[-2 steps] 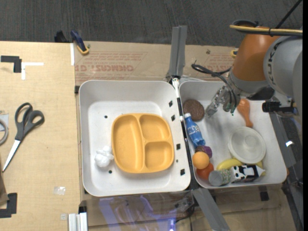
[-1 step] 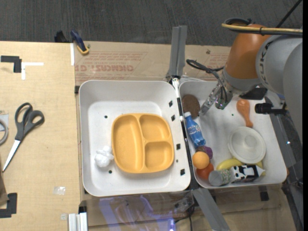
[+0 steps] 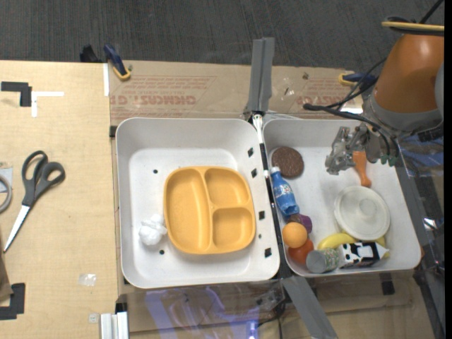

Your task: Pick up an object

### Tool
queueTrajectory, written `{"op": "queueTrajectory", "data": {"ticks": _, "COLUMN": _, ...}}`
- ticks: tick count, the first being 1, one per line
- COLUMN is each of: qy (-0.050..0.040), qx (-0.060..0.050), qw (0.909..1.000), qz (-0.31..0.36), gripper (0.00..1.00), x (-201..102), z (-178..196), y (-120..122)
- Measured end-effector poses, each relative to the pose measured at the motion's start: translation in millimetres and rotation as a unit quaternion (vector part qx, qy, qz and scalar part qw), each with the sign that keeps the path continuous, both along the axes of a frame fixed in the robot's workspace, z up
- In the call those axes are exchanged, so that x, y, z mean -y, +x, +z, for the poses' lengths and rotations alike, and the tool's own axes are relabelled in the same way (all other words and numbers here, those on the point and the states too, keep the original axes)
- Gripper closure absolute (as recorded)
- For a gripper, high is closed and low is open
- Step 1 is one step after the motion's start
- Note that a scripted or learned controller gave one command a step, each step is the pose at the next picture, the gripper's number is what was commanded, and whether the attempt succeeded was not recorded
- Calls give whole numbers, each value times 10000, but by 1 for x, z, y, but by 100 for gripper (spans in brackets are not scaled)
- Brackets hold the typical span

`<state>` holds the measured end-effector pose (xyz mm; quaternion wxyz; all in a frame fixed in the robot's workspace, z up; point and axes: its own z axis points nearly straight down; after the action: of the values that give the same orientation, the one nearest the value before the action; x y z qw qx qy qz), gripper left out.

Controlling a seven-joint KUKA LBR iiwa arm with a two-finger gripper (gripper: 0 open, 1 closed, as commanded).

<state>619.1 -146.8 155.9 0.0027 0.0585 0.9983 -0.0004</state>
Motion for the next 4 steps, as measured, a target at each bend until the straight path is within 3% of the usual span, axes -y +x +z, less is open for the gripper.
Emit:
{"op": "queueTrajectory", "data": {"ticks": 1, "qy": 9, "qx": 2, "qw": 9947, "qz": -1031, "gripper": 100, "x": -24, "z": -62, "y": 30}}
{"op": "queueTrajectory", "data": {"ticks": 2, "qy": 6, "qx": 33, "qw": 9948, "qz": -1021, "gripper": 100, "x": -25, "z": -51, "y": 32}}
{"op": "queueTrajectory", "data": {"ticks": 3, "qy": 1, "qx": 7, "qw": 9964, "qz": -847, "gripper": 100, "x": 53, "z": -62, "y": 13}}
{"op": "queueTrajectory", "data": {"ticks": 4, "qy": 7, "qx": 11, "qw": 9966, "qz": -819, "gripper": 100, "x": -19, "z": 69, "y": 5}}
